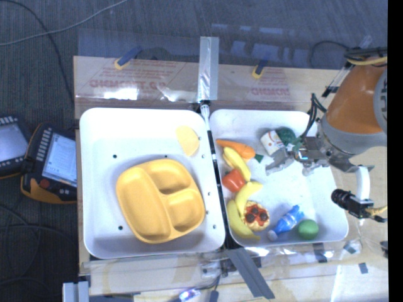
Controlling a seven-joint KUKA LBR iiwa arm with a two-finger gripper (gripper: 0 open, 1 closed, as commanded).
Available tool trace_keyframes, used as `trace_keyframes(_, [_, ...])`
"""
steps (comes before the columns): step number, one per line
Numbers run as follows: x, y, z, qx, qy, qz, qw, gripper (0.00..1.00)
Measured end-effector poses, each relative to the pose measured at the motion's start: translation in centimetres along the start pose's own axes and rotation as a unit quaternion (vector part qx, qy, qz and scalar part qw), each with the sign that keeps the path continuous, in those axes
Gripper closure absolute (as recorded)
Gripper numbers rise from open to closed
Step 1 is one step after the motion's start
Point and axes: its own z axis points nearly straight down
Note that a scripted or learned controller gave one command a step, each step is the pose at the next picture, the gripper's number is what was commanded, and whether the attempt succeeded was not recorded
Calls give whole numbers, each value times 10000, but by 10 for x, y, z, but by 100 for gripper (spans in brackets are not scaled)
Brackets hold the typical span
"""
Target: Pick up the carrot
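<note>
While we scan from the far left, a handheld control pendant (53,165) lies on the dark floor, off the surface (151,74). Next comes the left bin (101,131), and sitting in it is a yellow divided tray (160,199), tilted a little, with a pale yellow disc (187,139) up near the bin's right wall. Across the divider now, into the right bin (327,200), and things get crowded. Right at its upper left corner lies the carrot (237,148), orange, with a green tip (257,158) pointing right. It touches a yellow banana (236,162) just below. Under that sits a red-orange pepper (232,180), then a second banana (236,212) curving along the left wall, with a round piece bearing red spots (255,214) resting on it. Further right along the bottom: a blue bottle (289,219) and a green lime (308,229). Up top, a white box (271,143) and a dark green item (286,134) sit together. And there's the hand (281,162), low over the bin, just right of the carrot's tip, fingers spread apart with nothing between them. The arm (356,109) comes in from the right.
</note>
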Motion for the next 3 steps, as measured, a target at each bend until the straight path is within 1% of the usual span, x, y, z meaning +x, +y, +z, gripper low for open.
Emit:
trace_keyframes(1, [63,62,-1,-2,-7,-465,9989,0])
trace_keyframes(2, [24,88,101,-68,-30,-1517,9884,0])
trace_keyframes(3, [32,133,101,-41,-10,-591,9982,0])
